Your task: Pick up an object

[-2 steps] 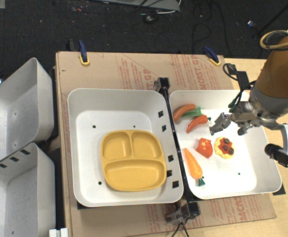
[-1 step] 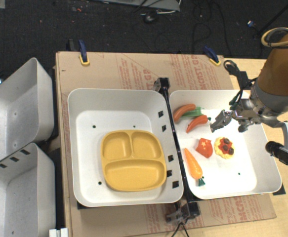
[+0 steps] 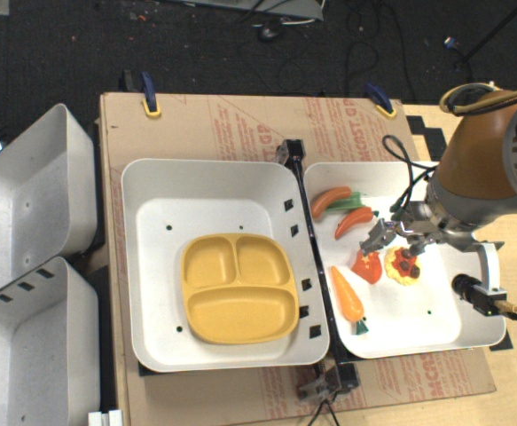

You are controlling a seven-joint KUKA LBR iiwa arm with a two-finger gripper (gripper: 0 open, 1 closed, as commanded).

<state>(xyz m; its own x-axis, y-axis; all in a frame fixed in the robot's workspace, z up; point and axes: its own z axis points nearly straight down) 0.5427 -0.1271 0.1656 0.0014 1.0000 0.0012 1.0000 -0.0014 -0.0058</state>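
Observation:
My gripper (image 3: 395,240) hangs over the middle of the right bin (image 3: 435,322), open, with nothing between its fingers. Just below its left finger lies a red toy fruit (image 3: 368,268). A yellow and red toy piece (image 3: 406,271) sits under the right finger. An orange carrot (image 3: 348,295) with a green tip lies toward the bin's front left. At the back left are a red chili (image 3: 354,221) and an orange pepper (image 3: 332,200) with a green stem.
The left bin (image 3: 152,238) holds a yellow divided plate (image 3: 238,288). A black divider (image 3: 309,247) runs between the bins. White tubs (image 3: 27,238) stand off the bench at the left. Bare floor shows in the right bin's front right part.

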